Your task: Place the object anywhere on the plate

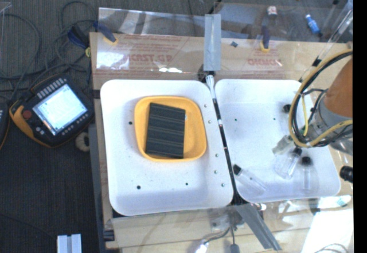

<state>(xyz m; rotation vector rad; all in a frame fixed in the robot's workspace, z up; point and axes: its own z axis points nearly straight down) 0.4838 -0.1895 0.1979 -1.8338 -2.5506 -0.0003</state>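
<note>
We see the object, a dark rectangular block with ridged stripes running across it, lying flat on the yellow plate. It sits roughly in the plate's middle, its long side running away from us, with a yellow margin showing on all four sides. The plate itself rests in the left bin, a little toward the far half, and we can make out a few small dark dots on the bin's white floor around it.

A grey strip runs up from the seam where the two bins meet. In the right bin we find the gripper, which looks pale and partly see-through against the white floor, so its outline is hard to follow. It hangs low near the bin's right front part, well apart from the plate. We cannot tell how its claw stands; we see nothing clearly between its parts. Looped yellow and black cables cross in front of the wrist, and the arm is cut off at the right.

On the floor to the left of the bench lies a handheld pendant with a lit screen, its cables trailing over the carpet.
</note>
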